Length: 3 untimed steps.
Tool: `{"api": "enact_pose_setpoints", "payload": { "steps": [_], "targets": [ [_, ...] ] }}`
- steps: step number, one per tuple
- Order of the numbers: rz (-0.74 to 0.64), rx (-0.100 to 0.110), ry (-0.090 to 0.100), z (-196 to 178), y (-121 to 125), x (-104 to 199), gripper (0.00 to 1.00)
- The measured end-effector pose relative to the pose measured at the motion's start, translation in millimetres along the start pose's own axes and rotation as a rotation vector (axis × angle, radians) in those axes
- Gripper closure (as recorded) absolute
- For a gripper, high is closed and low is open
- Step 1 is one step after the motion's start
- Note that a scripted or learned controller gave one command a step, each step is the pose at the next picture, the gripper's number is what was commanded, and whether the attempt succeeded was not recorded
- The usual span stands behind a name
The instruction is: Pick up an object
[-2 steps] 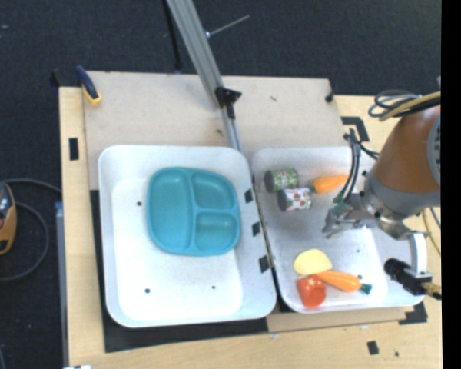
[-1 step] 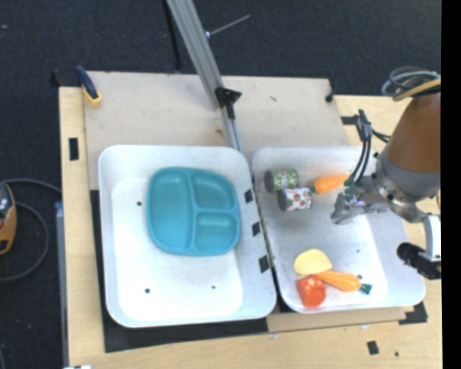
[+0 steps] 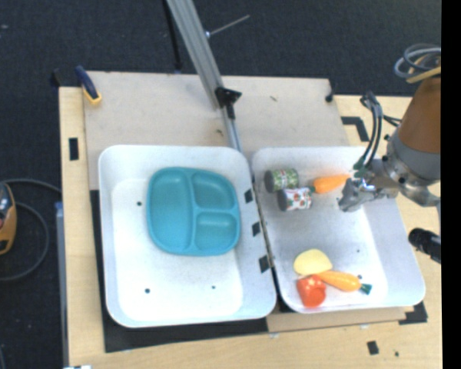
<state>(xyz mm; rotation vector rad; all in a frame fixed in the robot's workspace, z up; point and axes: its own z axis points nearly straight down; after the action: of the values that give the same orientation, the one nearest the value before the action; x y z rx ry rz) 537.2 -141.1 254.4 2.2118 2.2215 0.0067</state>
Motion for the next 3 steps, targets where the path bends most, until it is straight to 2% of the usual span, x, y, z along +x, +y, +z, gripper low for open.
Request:
{"api": "enact_pose_setpoints", "payload": {
  "steps": [1,3],
  "targets": [
    [-0.003,0.005,0.002,6,14,47,1.0],
    [-0.003,0.005,0.002,21,74,148,1.0]
  ]
}}
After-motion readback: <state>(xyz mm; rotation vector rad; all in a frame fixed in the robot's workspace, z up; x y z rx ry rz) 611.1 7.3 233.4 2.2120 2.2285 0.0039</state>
